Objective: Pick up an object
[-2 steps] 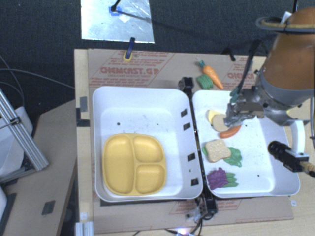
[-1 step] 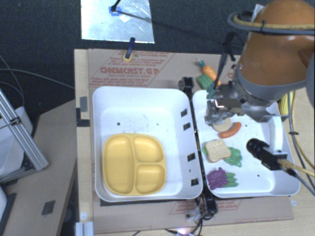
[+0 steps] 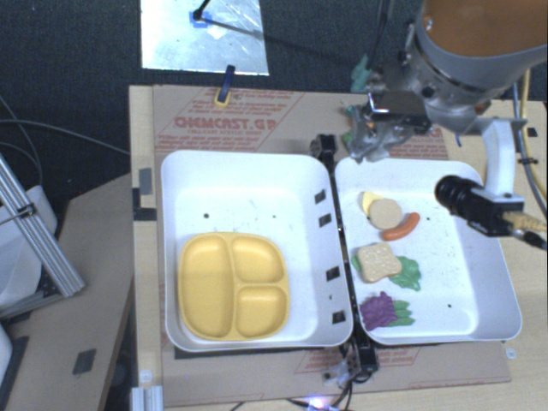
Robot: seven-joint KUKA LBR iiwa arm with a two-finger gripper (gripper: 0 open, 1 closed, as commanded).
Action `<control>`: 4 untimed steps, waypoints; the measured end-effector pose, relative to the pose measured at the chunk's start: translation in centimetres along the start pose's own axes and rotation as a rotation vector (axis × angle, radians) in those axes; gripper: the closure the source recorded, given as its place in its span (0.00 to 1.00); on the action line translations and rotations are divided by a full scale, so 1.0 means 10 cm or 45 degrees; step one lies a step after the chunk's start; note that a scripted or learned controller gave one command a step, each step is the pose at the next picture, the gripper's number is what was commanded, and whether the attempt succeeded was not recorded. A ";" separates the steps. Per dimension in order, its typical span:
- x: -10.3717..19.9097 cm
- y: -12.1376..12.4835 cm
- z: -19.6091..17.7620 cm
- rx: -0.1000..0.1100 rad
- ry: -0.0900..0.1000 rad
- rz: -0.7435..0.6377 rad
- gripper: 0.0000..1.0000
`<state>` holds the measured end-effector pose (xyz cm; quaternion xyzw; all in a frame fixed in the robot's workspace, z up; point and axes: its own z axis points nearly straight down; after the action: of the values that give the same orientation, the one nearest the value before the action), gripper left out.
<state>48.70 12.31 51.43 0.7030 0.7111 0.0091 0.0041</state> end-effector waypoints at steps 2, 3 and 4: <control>1.06 0.97 3.81 0.031 -0.013 0.015 1.00; 1.11 -0.04 2.67 0.023 -0.003 0.005 1.00; 1.10 0.49 0.47 -0.003 0.002 0.009 1.00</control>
<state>53.57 23.42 46.90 0.7056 0.7085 0.0104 0.0043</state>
